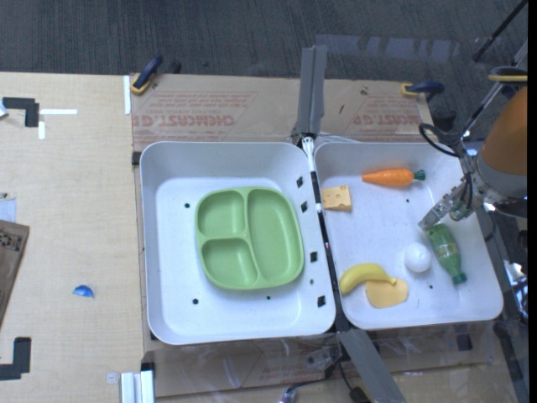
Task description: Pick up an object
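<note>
We are seeing a green plate (250, 238) lying in the left bin (168, 250); the gripper (449, 208), grip unclear, is hovering over the right bin's (369, 225) bottle (445, 253).

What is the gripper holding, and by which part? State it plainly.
Cannot be told: the gripper sits just above the green bottle's top end, but no grasp is visible.

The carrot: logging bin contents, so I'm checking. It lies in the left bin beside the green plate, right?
Not quite. The camera view shows the carrot in the right bin, apart from the green plate, which sits in the left bin.
</note>
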Motion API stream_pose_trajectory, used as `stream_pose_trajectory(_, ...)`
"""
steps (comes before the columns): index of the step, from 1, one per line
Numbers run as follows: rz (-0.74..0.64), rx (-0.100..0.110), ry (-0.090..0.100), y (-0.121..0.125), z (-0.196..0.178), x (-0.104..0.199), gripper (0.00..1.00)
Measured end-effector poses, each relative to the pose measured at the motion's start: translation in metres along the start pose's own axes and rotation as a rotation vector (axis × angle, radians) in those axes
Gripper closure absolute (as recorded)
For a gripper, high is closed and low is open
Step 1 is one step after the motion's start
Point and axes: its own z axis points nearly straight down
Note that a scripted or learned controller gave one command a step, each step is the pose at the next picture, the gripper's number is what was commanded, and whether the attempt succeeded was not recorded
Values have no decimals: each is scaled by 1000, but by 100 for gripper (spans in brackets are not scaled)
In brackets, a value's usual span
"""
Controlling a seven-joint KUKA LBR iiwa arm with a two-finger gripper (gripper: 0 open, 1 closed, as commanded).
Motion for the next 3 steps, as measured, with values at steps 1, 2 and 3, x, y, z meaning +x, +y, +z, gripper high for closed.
stream_pose_trajectory(1, 328, 1, -1, 72, 15, 28, 100)
stream_pose_trajectory(2, 329, 1, -1, 72, 15, 28, 0)
stream_pose_trajectory(3, 492, 28, 4, 123, 17, 43, 0)
